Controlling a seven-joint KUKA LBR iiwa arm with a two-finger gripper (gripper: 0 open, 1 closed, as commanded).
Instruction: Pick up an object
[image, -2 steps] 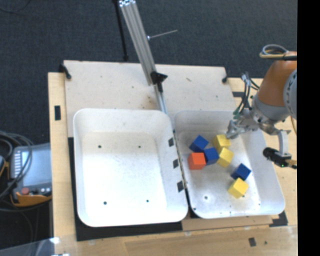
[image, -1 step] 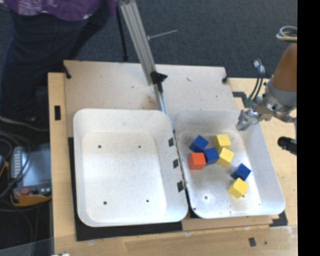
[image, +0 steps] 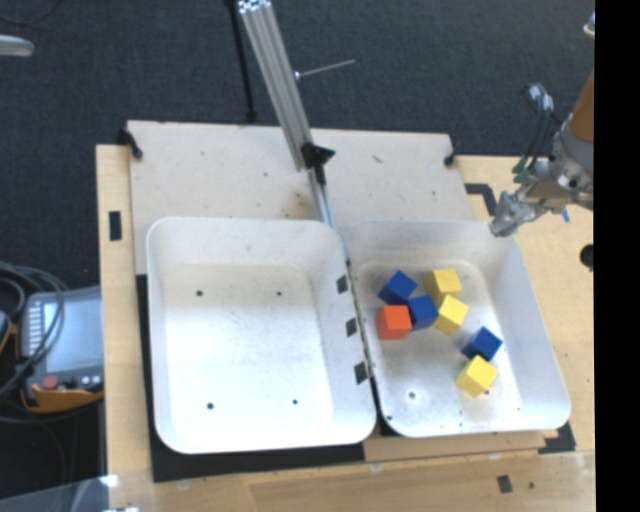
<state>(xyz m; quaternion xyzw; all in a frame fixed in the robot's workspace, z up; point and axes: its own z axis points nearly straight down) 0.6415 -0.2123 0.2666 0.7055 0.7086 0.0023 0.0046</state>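
The gripper (image: 507, 218) hangs at the far right corner of the right bin (image: 535, 330), low on the grey arm (image: 565, 165) that enters from the right; whether it is spread or pressed together I cannot tell at this size, and nothing visible sits in it.

In the camera view, every candidate lies down and to the left of the gripper, on the right bin's floor. There are 7 cubes. Nearest to the gripper is a yellow cube (image: 446, 281), with a blue cube (image: 399, 287) just left of it. Further off sit an orange cube (image: 395, 321), a second blue cube (image: 423, 311) and a second yellow cube (image: 452, 314), these 5 bunched close or touching. A third blue cube (image: 485, 343) and a third yellow cube (image: 477, 376) lie apart from that bunch, touching or nearly touching each other, farthest below the gripper.

The left bin (image: 165, 330) lies well beyond them, across the divide.

The gripper's place above the rim suggests a start or waiting pose, clear of the cubes; no pick looks begun. The looser lower pair probably offers finger room more readily than the packed cluster.
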